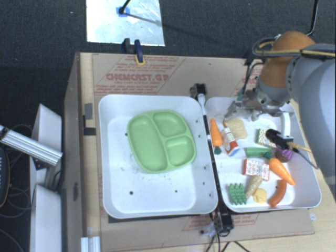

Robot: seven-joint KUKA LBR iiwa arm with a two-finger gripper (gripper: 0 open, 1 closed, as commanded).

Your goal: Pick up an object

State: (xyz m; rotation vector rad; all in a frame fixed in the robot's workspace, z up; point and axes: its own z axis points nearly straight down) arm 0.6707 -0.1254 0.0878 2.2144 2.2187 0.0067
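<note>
Arm [310, 72] reaching from right, wrist bent down, hand [237, 108] low, pointing left.

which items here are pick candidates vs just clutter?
Job items:
tool, over the right bin's far end
carrot
small bottle
red-and-white packet
green studded block
orange carrot

Lying about:
green divided plate in the left bin
blue clamp
cardboard sheet

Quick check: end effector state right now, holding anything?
End effector: over the back of the right bin, near the beige item; open or closed cannot be told, and nothing visible in its grasp.
</note>
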